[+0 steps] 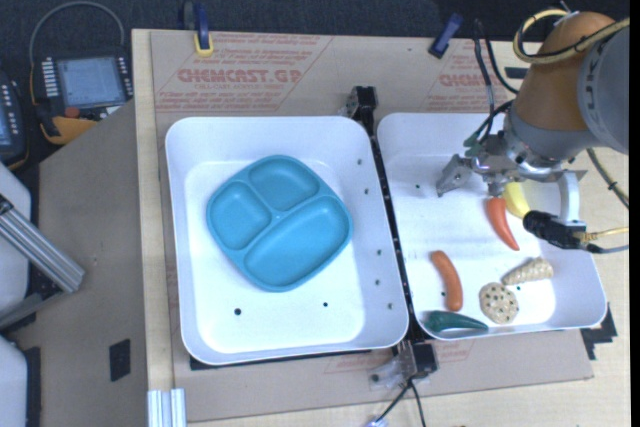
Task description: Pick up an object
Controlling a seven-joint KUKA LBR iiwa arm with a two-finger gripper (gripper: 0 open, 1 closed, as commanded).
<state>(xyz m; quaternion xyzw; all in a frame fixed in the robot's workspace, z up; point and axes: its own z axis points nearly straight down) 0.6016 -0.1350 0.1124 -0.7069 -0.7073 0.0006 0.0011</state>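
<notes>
My gripper (pixel 472 183) hangs over the upper part of the right bin (pixel 420 155), open, with nothing between its fingers. Its left finger (pixel 447 179) points toward the bin's bare floor. Just below and right of the gripper lie an orange carrot-like piece (pixel 503 223) and a yellow piece (pixel 516 199), the yellow one partly under the wrist. Further down the bin are an orange sausage (pixel 449 279), a round cookie (pixel 497 302), a pale bread-like piece (pixel 528 271) and a dark green piece (pixel 455 322) against the front wall.
The left bin (pixel 190 155) holds a blue divided plate (pixel 279 221). A black divider (pixel 385 215) runs between the bins. The arm's orange band (pixel 560 80) and cables (pixel 590 235) stand over the right bin's far right side.
</notes>
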